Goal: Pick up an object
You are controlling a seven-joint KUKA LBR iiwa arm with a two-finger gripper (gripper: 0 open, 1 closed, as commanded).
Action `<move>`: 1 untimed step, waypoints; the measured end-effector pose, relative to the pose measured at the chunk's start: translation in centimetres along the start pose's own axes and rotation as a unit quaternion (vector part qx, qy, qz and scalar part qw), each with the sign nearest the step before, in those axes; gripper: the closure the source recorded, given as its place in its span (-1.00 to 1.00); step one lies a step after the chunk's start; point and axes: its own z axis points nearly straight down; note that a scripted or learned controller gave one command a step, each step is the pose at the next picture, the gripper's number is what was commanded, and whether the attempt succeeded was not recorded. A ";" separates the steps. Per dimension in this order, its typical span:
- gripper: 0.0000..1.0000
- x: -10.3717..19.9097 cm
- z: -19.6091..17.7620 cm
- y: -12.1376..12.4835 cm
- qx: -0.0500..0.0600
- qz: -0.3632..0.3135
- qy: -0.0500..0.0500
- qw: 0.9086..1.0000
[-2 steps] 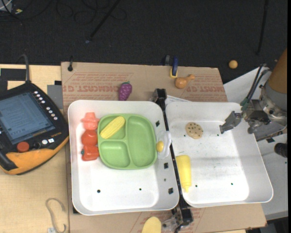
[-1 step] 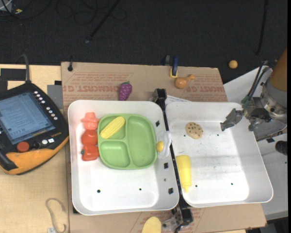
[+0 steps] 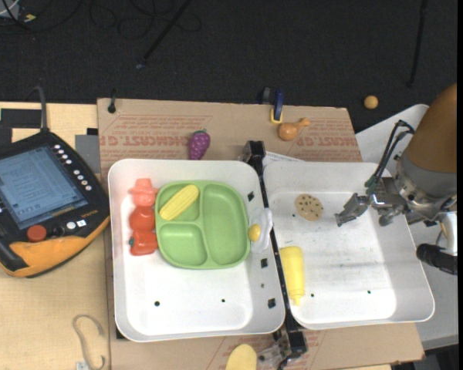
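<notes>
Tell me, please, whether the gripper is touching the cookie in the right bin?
Apart. The camera view shows bare white bin floor between the gripper and the cookie, which lies alone to its left.

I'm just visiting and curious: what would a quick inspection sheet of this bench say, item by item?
Surface: two white bins, left bin and right bin, on cardboard.
Job's things: cookie and yellow bottle in right bin; green divided plate bearing corn cob, and red figure, in left bin.
Clutter: purple grapes, orange gourd, orange ball.
Grippers: gripper over right bin, holding nothing.
Cables: black cables on dark floor.
Surroundings: control pendant at left.
</notes>
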 end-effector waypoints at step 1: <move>-1.00 0.6 5.4 0.9 0.000 -0.001 0.000 1.000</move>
